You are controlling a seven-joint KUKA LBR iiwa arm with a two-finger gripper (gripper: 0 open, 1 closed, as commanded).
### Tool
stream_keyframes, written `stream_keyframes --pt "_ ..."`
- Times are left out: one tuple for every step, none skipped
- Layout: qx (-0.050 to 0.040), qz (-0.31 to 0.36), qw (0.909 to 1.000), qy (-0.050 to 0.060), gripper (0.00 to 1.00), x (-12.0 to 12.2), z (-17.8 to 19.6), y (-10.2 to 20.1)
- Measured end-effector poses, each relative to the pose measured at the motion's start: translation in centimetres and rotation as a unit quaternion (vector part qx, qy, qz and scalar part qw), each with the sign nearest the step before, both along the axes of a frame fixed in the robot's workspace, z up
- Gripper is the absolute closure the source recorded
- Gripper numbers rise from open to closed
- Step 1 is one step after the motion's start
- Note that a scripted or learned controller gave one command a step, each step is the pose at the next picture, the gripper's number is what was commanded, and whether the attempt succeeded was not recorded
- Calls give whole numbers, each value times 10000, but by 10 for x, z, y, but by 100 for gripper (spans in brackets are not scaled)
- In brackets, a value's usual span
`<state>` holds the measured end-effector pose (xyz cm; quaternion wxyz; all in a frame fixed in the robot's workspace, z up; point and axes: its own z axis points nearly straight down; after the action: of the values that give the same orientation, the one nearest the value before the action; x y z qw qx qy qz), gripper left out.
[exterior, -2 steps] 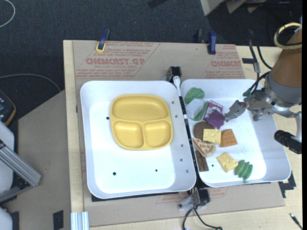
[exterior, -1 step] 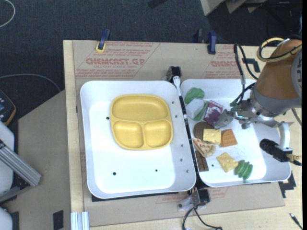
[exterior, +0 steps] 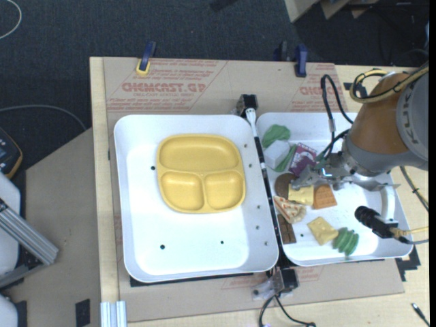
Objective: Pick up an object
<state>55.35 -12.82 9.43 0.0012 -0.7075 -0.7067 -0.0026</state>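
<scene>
On the surface, the left shallow white plastic bin (exterior: 136, 203) carries a smooth yellow three-compartment plate (exterior: 201, 172). The right white bin (exterior: 402, 247) is crowded with small toy foods: a green leaf (exterior: 275, 135), a tan wedge (exterior: 300, 195), a brown square (exterior: 325, 197), a green pod (exterior: 347, 241). The tool (exterior: 315, 173) hangs low over them; I cannot tell its state. Tight packing risks a glancing miss or snagging two pieces.

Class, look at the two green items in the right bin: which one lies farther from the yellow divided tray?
The green piece at the right bin's near edge, beside a yellow block; the other green piece lies at the far end, closer to the tray.
</scene>
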Motion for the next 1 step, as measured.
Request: stream_keyframes --pt "-14 4 10000 -44 100 2 14 0"
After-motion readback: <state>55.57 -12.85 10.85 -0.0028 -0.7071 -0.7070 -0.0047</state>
